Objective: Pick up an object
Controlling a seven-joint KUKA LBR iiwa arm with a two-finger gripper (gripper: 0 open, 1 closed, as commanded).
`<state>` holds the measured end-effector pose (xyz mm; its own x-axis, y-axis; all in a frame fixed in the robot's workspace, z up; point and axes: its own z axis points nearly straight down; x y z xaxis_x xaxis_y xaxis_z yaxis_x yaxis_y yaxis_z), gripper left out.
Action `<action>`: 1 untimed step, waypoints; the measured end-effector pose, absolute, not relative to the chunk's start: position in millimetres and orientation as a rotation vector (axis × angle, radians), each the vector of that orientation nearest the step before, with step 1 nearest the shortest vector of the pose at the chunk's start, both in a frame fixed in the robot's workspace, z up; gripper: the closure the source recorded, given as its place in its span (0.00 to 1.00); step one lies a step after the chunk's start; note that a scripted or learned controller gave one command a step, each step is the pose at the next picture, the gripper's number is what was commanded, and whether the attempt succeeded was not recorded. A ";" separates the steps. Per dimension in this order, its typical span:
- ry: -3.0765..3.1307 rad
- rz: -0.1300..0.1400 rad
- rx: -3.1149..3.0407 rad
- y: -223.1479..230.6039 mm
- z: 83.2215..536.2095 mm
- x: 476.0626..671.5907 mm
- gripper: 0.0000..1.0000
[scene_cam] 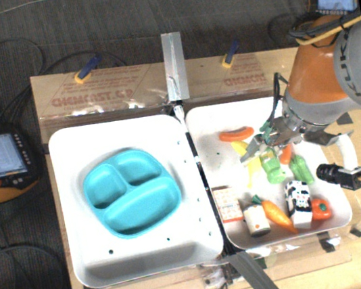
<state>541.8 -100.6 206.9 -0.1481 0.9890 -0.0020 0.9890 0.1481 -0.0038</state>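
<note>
The right bin [205,170] holds a jumble of small toy foods. My gripper [258,147] hangs over its upper middle, just above a yellow piece [255,161] and a light green piece [275,170]. A red-and-orange sausage shape [236,134] lies just up and left of it. An orange bit [285,153] and a darker green piece [301,170] sit under the wrist. Nothing can be seen held in the gripper.
Near the right bin's front lie an orange carrot [276,214], a white cup [256,221], a black-and-white carton [298,197], a red pepper [321,209] and a small printed card [226,205]. The left bin [83,259] bears a blue divided plate [132,189].
</note>
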 end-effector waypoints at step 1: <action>-2.220 0.007 -2.220 -122.5 155.7 551.2 1.00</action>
<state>551.2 -122.5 155.7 0.0000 1.0000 -0.0015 1.0000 0.0000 -0.0052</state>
